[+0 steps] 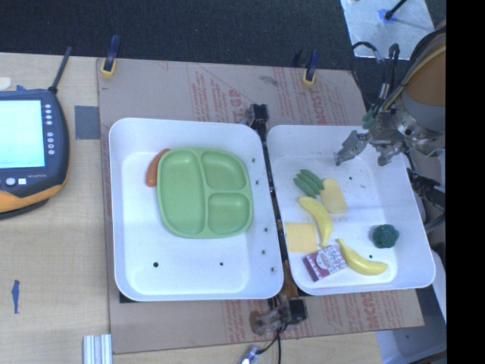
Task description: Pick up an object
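A robotics laboratory bench set up for manipulation trials.

A brown cardboard sheet [227,97] is fixed to the pale wooden benchtop [45,279] by blue-handled clamps [111,58] and bears two shallow white plastic bins [129,226] side by side. An orange-and-grey handheld control pendant with a lit screen [26,150] lies at the left. The grey industrial arm with an orange band [424,82] enters from the right, trailing black cables, above toy plastic food items [318,214].
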Motion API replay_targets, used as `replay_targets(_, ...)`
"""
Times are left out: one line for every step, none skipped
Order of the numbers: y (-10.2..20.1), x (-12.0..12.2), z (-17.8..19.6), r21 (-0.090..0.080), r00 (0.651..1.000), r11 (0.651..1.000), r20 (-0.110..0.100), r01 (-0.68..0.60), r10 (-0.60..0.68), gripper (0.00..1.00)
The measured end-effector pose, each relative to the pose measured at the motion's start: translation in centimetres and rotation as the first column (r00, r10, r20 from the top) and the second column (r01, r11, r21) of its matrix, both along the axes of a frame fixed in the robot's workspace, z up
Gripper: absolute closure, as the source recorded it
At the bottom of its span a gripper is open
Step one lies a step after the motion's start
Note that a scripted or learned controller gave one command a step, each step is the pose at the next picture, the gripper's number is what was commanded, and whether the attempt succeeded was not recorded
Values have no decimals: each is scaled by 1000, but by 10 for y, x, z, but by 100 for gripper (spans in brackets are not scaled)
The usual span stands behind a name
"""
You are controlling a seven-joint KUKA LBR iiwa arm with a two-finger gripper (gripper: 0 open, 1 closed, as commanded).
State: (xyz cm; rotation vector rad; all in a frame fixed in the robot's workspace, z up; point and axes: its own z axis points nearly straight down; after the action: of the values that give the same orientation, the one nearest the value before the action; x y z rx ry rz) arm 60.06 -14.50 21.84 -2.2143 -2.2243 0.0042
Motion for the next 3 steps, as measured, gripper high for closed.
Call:
replay_targets(25, -3, -68, -1, 1000, 1000, -1, -1, 1, 0)
replay_targets(42, -41, -127, -1, 1000, 1000, -1, 0, 0, 0)
replay_targets(41, -40, -116, -4, 1000, 1000, -2, -2, 2, 100)
